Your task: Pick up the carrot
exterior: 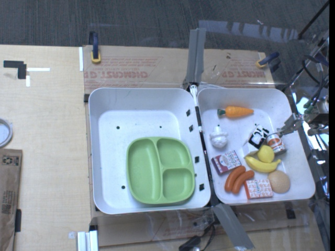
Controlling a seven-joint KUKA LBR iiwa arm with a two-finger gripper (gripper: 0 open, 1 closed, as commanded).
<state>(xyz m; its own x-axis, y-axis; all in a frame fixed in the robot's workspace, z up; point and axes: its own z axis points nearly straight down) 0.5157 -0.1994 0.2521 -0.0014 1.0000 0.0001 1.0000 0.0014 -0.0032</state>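
Two shallow white bins sit side by side on the bench, the left bin (104,140) and the right bin (293,156) meeting at a central divider. The left bin holds a green divided plate (159,169) with three compartments, lying toward its near side. The right bin carries a scatter of smaller things: the carrot (236,112), orange with a dark green end pointing left, lies on its side at the far end, apart from everything else. Nearer, a yellow banana (263,164) rests below a lemon (266,153), with two orange sausages (236,179) just to the left, touching each other. A red and white carton (226,161) lies left of the banana, another small red box (258,189) sits at the near edge, and a tan egg (279,182) sits just right of it. A white crumpled item (219,138) lies near the divider. A black and white piece (258,136) and a small can (275,143) lie beside the gripper (289,128), which reaches in from the right edge; whether it is open or closed cannot be made out
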